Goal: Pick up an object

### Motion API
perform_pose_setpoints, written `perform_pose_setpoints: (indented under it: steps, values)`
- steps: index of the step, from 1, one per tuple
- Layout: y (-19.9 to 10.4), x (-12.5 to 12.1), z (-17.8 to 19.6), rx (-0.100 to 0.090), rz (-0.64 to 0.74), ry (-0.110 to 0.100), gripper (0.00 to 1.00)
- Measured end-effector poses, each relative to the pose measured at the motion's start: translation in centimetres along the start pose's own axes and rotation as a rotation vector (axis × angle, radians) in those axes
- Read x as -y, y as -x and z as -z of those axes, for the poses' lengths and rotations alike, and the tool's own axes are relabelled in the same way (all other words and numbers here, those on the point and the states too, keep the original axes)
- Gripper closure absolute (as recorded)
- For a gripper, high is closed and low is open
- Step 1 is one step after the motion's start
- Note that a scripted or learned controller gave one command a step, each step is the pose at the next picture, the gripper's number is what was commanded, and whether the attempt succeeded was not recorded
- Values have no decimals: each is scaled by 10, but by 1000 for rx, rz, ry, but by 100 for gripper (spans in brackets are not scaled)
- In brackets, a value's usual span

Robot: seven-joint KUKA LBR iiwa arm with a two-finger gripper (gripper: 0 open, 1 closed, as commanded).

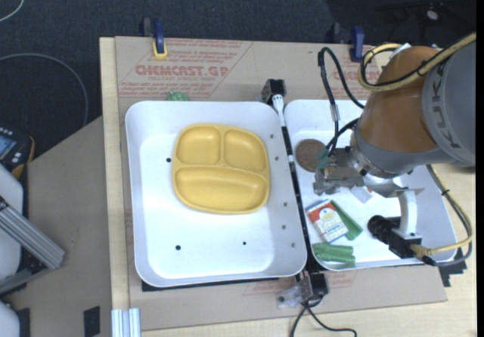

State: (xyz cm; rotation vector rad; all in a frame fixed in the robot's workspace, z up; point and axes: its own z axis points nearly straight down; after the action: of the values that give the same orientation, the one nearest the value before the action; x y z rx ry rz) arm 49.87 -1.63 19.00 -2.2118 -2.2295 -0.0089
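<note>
Camera view has the gripper (330, 177) low in the right bin (446, 216), near its left wall; whether its fingers are parted or closed cannot be told. Just near of it lie a small red-and-white carton (327, 222) and green pieces (334, 254). A brown disc (308, 153) sits just far-left. The left bin (151, 199) holds a yellow divided plate (221, 168), with bare floor along its near edge.

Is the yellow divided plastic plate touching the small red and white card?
Apart. The camera view shows the plate in the left bin, the card in the right.
</note>
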Motion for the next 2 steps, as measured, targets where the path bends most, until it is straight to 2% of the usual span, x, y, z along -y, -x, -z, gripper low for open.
perform_pose_setpoints:
  steps: [1,2]
  values:
    - [-67,20,14,1,1,-4,100]
    - [-115,17,90,1,0,5,100]
